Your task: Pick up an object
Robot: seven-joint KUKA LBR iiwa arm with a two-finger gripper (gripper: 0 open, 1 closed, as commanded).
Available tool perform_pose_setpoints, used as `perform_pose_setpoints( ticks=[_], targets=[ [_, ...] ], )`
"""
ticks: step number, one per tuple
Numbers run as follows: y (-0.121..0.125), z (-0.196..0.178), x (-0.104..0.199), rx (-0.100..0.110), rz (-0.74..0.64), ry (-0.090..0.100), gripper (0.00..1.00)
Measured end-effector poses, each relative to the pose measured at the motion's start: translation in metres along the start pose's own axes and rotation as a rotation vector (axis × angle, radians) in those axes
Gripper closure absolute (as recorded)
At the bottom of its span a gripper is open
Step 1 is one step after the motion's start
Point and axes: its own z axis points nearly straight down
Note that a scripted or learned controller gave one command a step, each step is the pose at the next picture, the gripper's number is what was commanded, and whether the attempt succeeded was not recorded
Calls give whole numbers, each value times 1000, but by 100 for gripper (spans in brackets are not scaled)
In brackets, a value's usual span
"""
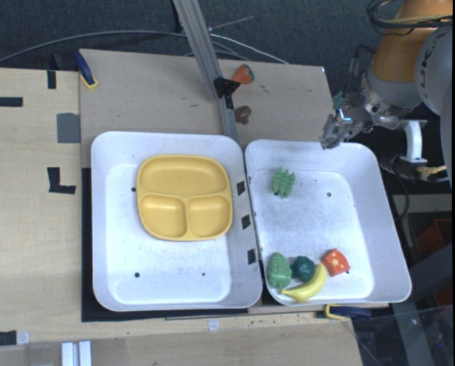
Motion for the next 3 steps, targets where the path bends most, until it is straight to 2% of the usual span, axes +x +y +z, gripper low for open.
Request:
perform_pose_setpoints(
  ticks=[2,3],
  targets=[
    [-41,-20,91,4,-4,3,100],
    [-56,-10,141,7,-4,2,100]
  ],
)
